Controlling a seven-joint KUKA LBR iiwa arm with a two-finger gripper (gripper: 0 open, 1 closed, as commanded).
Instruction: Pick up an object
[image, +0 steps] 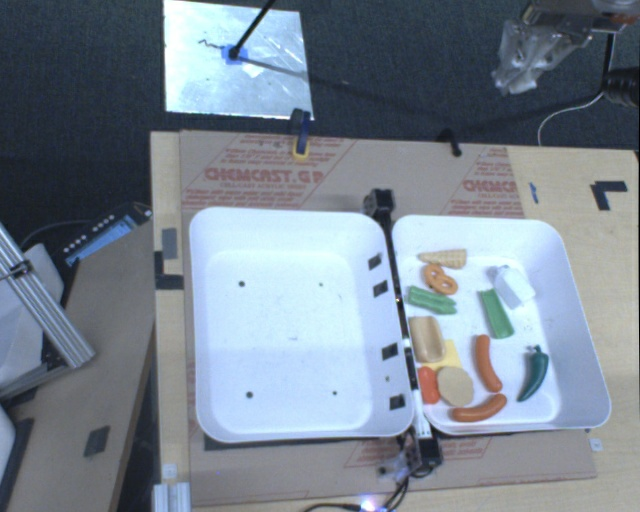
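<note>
Curved sausage (479, 408) at right bin (575, 330) near edge; tan round slice (455, 386), green chili pepper (533, 373), pretzel (439, 279) also inside. Left bin (290, 320) beside it. Gripper (520, 60) well beyond right bin, over dark floor; finger state unclear, blurred.

White bins (285, 225); green pepper (533, 373); orange sausage (487, 362); yellow cheese (452, 353).

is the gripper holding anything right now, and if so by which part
Nothing is held. The gripper hangs above the bench, away from the toy food in the right bin.
</note>
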